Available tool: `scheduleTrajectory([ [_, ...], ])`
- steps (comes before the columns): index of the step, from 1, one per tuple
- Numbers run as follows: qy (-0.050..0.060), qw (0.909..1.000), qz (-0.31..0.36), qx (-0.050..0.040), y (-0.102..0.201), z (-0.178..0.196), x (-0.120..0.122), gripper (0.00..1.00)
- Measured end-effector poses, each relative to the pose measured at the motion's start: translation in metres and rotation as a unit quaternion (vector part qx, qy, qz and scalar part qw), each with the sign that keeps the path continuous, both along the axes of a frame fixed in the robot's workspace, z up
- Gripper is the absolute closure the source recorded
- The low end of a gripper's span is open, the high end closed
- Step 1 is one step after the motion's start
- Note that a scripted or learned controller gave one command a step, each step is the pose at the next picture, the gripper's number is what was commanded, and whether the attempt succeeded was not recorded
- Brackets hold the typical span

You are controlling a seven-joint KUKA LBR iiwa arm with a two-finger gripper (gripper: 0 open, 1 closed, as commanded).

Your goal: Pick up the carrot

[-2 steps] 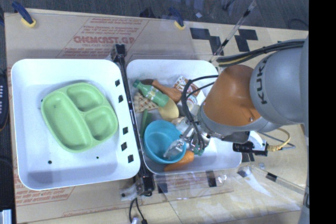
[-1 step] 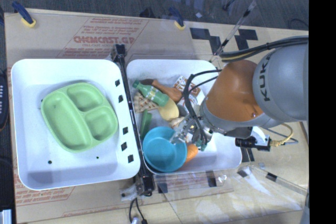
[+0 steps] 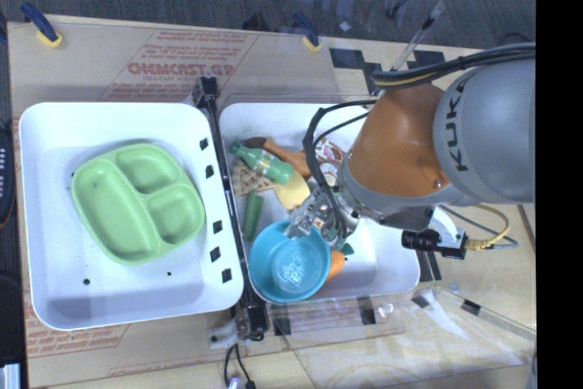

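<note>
In the right bin (image 3: 401, 273), the pincer (image 3: 319, 221) hangs low over the far rim of a blue bowl (image 3: 290, 265); whether it is spread or pressed together I cannot tell. The carrot (image 3: 336, 263) peeks out orange just right of the bowl, partly hidden under the arm. A green divided plate (image 3: 137, 200) lies in the left bin (image 3: 41, 223).

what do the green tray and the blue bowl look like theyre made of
Green tray: looks like molded plastic, matte to satin; its colour is even and its three compartments have soft rounded edges. Blue bowl: probably plastic too, somewhat glossier, with a thin rim and pale reflections inside. Neither can be confirmed from looks alone.
</note>
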State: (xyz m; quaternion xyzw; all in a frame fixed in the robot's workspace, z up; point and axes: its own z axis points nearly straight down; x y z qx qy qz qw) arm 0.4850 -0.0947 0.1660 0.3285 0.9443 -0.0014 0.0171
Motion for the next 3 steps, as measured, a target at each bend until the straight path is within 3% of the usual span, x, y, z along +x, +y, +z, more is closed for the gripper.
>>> scheduleTrajectory([
  [1, 0.005, 0.9967, -0.080, 0.0066, -0.046, -0.065, 0.000, 1.00],
  [2, 0.014, 0.9967, -0.080, 0.0079, -0.044, -0.073, -0.007, 0.00],
  [3, 0.006, 0.9970, -0.076, 0.0053, -0.046, -0.058, -0.001, 1.00],
])
